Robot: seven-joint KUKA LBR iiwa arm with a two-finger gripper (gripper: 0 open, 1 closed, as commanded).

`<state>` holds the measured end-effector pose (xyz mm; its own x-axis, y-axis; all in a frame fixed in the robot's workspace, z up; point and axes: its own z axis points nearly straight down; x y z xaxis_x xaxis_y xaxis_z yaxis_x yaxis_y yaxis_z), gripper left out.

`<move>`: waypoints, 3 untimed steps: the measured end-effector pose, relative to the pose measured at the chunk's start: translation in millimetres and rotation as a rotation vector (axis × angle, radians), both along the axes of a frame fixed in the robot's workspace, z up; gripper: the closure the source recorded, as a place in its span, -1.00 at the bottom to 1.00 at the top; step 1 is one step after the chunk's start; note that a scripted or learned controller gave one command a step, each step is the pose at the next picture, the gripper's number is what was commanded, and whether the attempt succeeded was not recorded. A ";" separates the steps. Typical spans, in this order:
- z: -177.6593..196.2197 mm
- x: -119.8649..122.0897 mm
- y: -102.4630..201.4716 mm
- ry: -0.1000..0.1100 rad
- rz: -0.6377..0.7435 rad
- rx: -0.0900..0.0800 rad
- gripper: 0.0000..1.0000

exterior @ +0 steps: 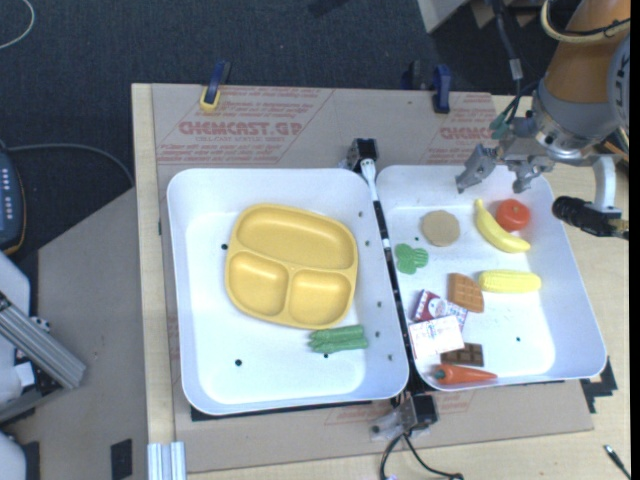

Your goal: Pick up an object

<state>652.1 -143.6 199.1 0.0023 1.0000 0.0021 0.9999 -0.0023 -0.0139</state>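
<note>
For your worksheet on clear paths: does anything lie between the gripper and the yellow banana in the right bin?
Nothing visible does. The open gripper hangs above the back of the right white bin; the yellow banana lies just in front of it, with a red tomato touching its side.

The arm (585,63) is grey metal with a broad, rounded orange band above the wrist — glossy, catching the light. A yellow cable loops beside it, and thin greenish wires seem to run near the wrist. Below sits a grey two-finger gripper (500,175) — its fingers dull metal.
</note>
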 end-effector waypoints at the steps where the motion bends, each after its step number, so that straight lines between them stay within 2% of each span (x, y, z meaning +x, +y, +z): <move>1: 7.7 3.0 0.0 -0.013 0.002 -0.002 -1.00; 3: -91.8 -6.8 11.4 -0.006 0.003 0.000 -1.00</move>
<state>645.2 -132.2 107.3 -0.0008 1.0000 0.0022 1.0000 0.0008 -0.0080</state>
